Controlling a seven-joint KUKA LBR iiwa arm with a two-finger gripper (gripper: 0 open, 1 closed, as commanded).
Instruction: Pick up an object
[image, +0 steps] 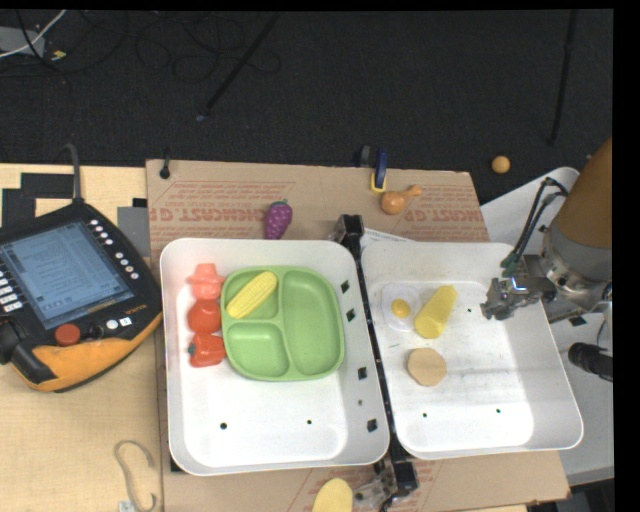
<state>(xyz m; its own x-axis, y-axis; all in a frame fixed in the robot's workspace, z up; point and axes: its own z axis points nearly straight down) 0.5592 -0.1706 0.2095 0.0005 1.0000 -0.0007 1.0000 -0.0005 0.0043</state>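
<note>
So the right bin has three things in it: a yellow chunky cylinder-ish piece lying tilted near the upper middle, a tiny yellow round bit just beside it on the left, and a tan round cookie-looking disc a little below them. All three sit toward the left half of that bin, so the right half and the whole lower part are bare white floor with lots of room. The left bin holds a green divided plate with a yellow corn cob in its upper-left compartment, and a stack of red and pink toy pieces touching the plate's left edge. The gripper is over the right bin's upper right area, close to the far rim and well apart from the yellow piece. It's dark and blurry, so I honestly can't tell its state, and nothing is visibly in it.
</note>
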